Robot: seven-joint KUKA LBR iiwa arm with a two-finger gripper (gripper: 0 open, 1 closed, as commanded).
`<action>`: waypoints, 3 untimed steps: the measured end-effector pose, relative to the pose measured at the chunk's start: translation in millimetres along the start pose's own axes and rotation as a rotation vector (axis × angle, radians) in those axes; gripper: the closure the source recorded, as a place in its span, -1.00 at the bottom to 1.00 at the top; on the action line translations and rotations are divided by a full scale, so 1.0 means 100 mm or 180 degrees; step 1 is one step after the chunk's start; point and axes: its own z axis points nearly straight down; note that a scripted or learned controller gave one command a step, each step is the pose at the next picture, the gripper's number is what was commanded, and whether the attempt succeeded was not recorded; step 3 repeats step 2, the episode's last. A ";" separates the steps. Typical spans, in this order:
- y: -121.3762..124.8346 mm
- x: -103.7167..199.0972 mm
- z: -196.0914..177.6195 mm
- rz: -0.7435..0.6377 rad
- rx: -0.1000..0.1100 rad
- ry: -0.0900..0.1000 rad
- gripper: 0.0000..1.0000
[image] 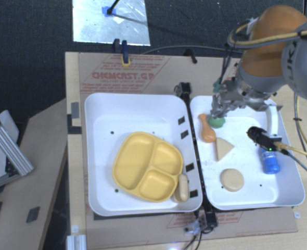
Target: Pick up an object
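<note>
Item logged: two-finger gripper (219, 110), lowered into the right white bin (289, 189), directly over a small round green object (216, 121) (my likely target). I could not tell its opening or any hold. Just beside: orange drumstick-shaped toy (207, 129).

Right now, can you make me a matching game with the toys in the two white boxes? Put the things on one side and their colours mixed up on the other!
Things:
1. divided plate
2. bottle
3. drumstick
4. ball under the gripper

Colours:
A. green
B. yellow
C. orange
D. blue

Right pairs: 1-B, 2-D, 3-C, 4-A
</note>
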 end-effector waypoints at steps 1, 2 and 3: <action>-0.08 0.47 0.04 0.0001 0.0002 -0.0002 1.00; -0.23 0.94 0.03 -0.0001 0.0003 0.0001 1.00; -0.23 0.94 0.03 -0.0001 0.0003 0.0001 1.00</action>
